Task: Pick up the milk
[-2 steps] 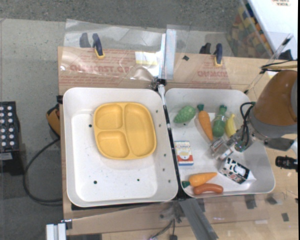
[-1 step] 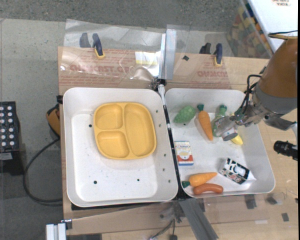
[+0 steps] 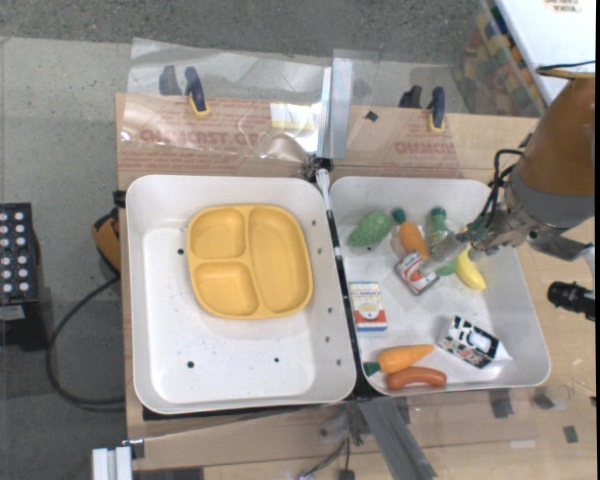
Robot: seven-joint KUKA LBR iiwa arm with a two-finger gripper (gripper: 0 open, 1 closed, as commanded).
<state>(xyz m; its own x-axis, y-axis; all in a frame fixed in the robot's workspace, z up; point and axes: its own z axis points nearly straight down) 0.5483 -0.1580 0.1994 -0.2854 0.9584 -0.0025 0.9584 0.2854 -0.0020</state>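
We look down on two white bins side by side. The left bin [image 3: 160, 298] holds a yellow tray [image 3: 250, 260]. The right bin [image 3: 515, 308] holds a clutter of toy food. The milk [image 3: 368, 306], which we take to be the small white carton with a red base, lies flat near the bin's left wall, apart from its neighbours. The arm [image 3: 560, 158] reaches in from the right, and its gripper [image 3: 448, 252] hangs low over another cluster: a red pack [image 3: 415, 273], a banana [image 3: 470, 270], a carrot [image 3: 412, 238] and a green bottle [image 3: 437, 223]. We cannot tell how far the pincer is open, or whether it has hold of anything. The main risk, as we judge it, is closing on the red pack or banana, since the gripper sits by them and away from the milk. A flat carton close to the wall could also slide or tip out of a grasp. A black-and-white pack [image 3: 472, 341] nearby could be mistaken for the milk.
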